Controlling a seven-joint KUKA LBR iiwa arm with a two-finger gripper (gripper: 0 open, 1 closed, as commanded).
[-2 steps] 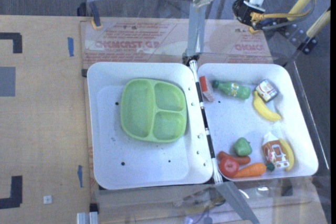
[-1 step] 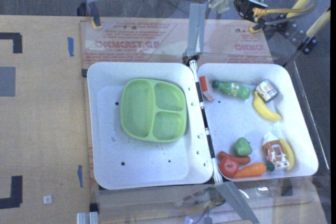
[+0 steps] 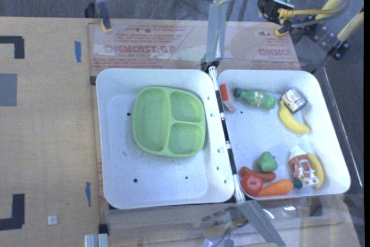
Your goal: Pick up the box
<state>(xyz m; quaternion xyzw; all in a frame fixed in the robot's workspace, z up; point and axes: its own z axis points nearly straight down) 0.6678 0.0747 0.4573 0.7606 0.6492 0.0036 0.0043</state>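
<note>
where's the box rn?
The box lies in the right bin, near its front right corner, a banana against its right side and a carrot to its left.

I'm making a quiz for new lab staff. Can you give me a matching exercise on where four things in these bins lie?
Things:
1. green divided plate
2. green bottle
3. carrot
4. banana

Places:
A. right bin, near edge
B. left bin
C. right bin, far edge, beside the divider
D. right bin, towards its right side, below a small carton

Pairs: 1-B, 2-C, 3-A, 4-D
</note>
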